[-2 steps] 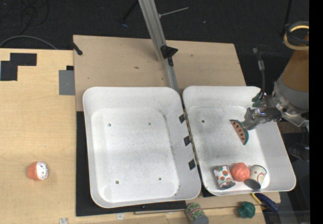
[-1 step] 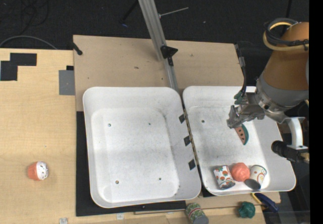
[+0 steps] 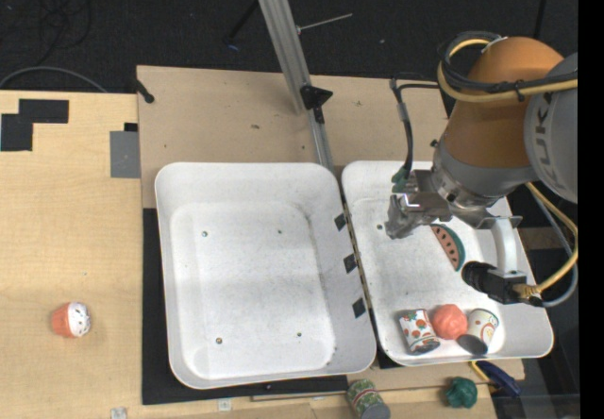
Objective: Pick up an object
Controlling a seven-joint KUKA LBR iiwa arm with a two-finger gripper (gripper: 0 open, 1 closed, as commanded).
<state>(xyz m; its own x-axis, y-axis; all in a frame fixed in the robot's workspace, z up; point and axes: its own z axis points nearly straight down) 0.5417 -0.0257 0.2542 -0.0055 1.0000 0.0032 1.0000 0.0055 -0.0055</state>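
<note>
Approach step: robot arm's jaws [image 3: 404, 219] hover low inside the right bin [image 3: 377, 183], just beside a watermelon-slice toy [image 3: 451, 243]; whether they are released or clenched cannot be told; next, descend and grip

Open floor in left bin [image 3: 189, 219]; toys [image 3: 448, 325] crowding right bin's [image 3: 377, 313] near edge.

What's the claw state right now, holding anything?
Claw: over the right bin, near the watermelon slice toy; open or closed cannot be told from this angle, and nothing is seen held.
</note>
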